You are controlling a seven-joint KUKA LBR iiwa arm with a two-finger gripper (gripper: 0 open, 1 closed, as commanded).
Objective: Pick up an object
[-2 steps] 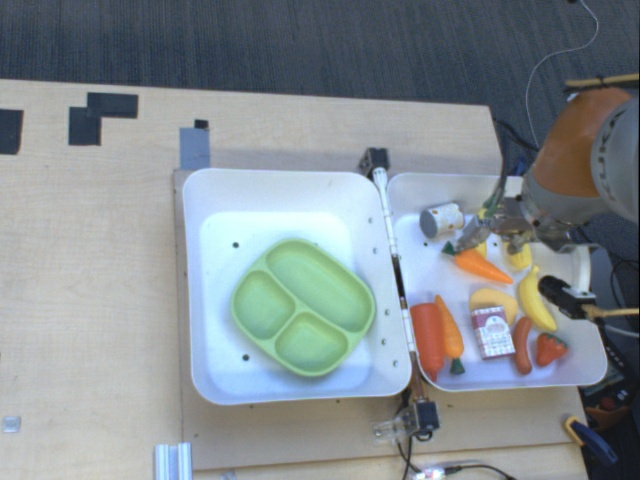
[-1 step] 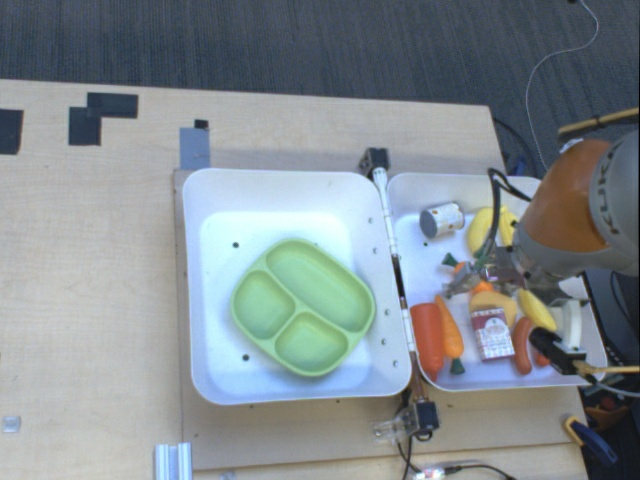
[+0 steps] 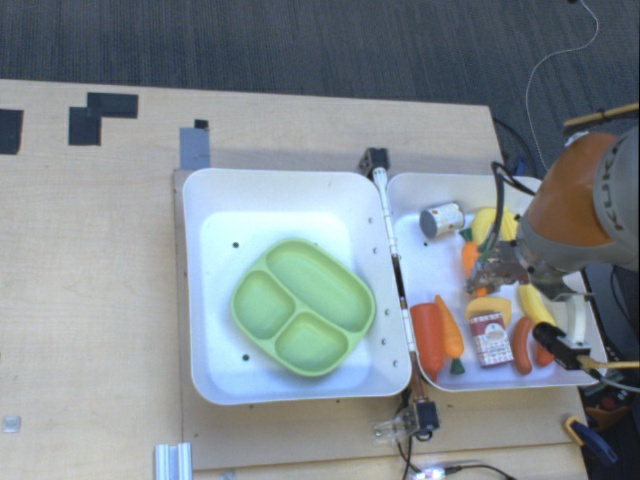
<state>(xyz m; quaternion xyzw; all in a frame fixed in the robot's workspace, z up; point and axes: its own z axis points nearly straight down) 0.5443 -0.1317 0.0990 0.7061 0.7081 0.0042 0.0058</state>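
Note:
The right bin (image 3: 408,230) holds several toy foods. A silver can (image 3: 441,219) lies at the back. A red pepper (image 3: 428,334) and an orange carrot (image 3: 450,336) lie at the front left. A small red-and-white box (image 3: 490,340) sits beside a red sausage (image 3: 522,346). A yellow banana (image 3: 535,306) and another yellow piece (image 3: 485,225) lie near the arm. My gripper (image 3: 487,275) reaches down into the bin over a yellow and orange piece (image 3: 488,309), its fingertips hidden among the items.
The left bin (image 3: 210,298) holds a green divided plate (image 3: 302,307) with three compartments. The grey arm with its orange band (image 3: 578,193) comes in from the right over the right bin. Cables run along the bench's right side.

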